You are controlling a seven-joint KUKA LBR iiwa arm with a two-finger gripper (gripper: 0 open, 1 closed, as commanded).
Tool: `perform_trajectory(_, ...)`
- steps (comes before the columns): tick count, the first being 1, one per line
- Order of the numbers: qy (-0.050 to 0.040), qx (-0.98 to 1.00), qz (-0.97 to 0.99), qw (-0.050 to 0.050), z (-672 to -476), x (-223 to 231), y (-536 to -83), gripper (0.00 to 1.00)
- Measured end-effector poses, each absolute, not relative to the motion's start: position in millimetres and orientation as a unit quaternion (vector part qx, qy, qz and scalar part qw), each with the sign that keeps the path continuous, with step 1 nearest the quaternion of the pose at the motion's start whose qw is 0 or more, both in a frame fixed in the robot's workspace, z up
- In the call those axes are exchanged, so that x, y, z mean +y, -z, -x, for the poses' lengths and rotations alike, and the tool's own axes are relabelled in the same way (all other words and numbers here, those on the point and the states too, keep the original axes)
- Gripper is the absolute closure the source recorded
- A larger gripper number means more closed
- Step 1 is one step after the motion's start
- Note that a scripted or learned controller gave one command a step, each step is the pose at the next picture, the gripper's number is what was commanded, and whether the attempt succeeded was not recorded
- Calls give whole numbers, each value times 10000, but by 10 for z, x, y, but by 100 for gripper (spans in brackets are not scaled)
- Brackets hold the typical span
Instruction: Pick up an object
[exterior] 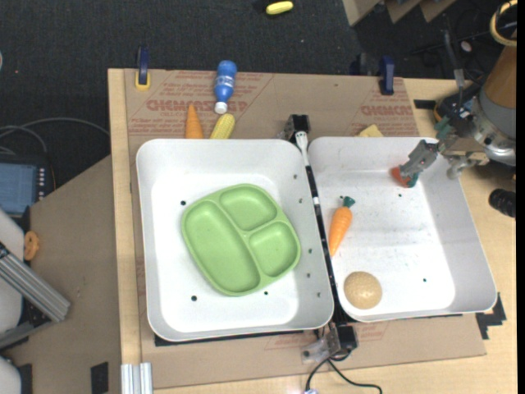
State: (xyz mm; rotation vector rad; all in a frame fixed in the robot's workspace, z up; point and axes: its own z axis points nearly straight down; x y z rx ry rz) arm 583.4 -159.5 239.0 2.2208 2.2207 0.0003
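carrot (339, 226) lies apart from the hand (406, 175), low over right bin; grip unclear.

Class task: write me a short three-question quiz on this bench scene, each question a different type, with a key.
1. True or false: the carrot lies in the left bin.
2. Which sits in the left bin? A) green tray B) bun C) bottle
3. Fill in: the gripper hangs over the ____ bin.

Key: 1 false, it lies in the right bin; 2 A; 3 right.
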Motion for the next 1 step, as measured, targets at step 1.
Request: perform_trajectory(1,25,7082,-7060,-55,-6014,-1302,-962,0)
